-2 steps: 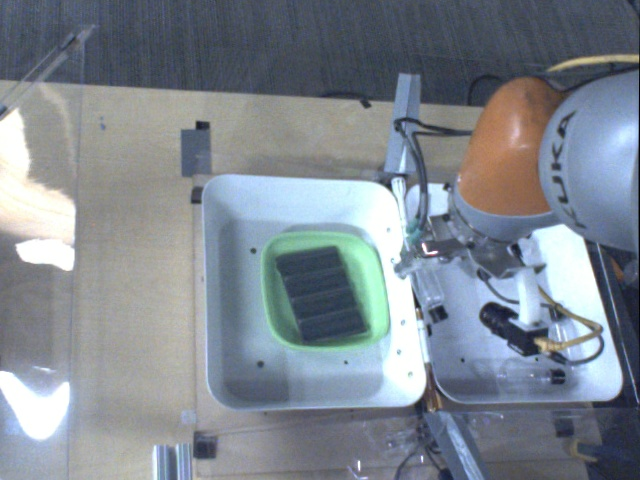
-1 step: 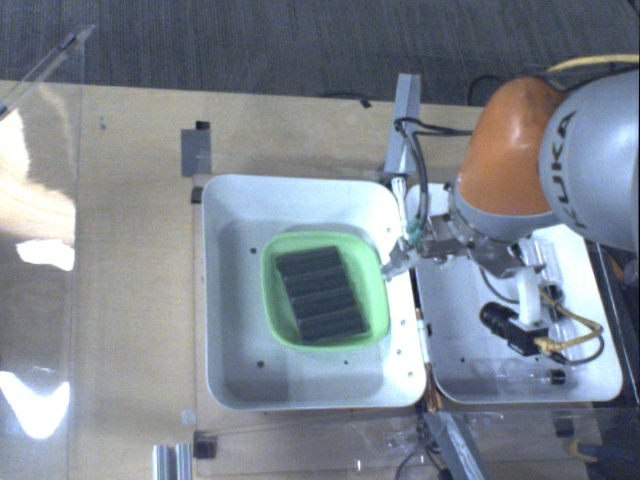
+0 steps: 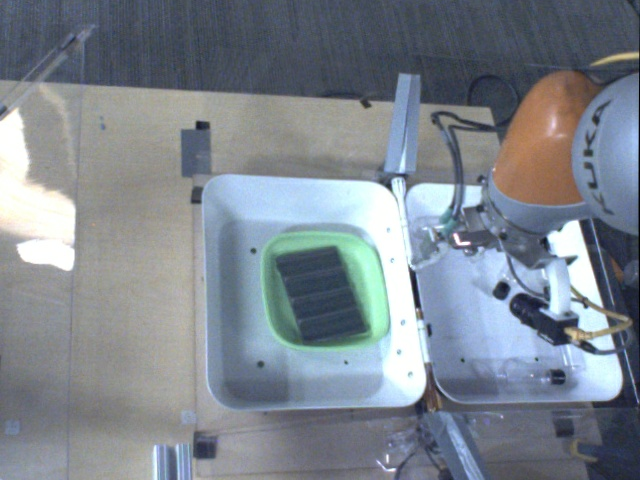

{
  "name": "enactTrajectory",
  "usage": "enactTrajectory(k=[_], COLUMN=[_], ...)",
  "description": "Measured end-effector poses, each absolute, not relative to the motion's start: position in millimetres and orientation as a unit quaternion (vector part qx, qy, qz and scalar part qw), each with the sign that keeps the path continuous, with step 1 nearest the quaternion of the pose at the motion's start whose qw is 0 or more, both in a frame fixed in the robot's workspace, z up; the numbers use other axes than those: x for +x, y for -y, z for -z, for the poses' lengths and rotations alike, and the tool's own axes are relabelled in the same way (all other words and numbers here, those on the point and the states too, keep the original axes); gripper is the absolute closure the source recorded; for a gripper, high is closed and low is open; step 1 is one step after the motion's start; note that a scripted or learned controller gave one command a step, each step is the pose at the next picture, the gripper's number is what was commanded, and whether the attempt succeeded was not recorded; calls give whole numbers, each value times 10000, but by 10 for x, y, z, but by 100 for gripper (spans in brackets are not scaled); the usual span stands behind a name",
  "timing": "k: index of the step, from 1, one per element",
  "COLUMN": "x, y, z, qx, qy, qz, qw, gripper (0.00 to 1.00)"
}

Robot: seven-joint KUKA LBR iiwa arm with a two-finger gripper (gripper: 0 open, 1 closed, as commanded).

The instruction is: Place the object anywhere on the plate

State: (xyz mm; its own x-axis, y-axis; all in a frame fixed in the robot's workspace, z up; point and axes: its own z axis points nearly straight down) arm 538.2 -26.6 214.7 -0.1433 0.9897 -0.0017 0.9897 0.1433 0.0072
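Observation:
A dark grey ridged rectangular object [image 3: 320, 293] lies flat on the green plate [image 3: 272, 286], roughly in its middle, turned slightly off square. The plate rests on the floor of the left white bin [image 3: 230, 298]. My gripper [image 3: 436, 240] is over the right bin [image 3: 470, 358], close to that bin's left wall near its upper corner, apart from the plate and the object. The arm's orange band and grey wrist [image 3: 545, 158] hide the upper right part of the right bin.
The divider between the two bins [image 3: 412, 288] runs just left of the gripper. A grey upright bar [image 3: 403, 123] stands behind the bins. Black cabling with a yellow end [image 3: 548, 323] hangs from the wrist over the right bin. A small clear item [image 3: 530, 373] lies near that bin's front wall.

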Motion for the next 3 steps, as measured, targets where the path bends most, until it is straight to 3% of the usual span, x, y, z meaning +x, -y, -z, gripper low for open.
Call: enactTrajectory(k=[1, 3], x=[5295, 5079], y=[-151, -307], z=[-2295, -2449], qx=[6671, 6657], qy=[-7449, -7462], qz=[-26, -23], qw=[25, 18], gripper=[0, 0])
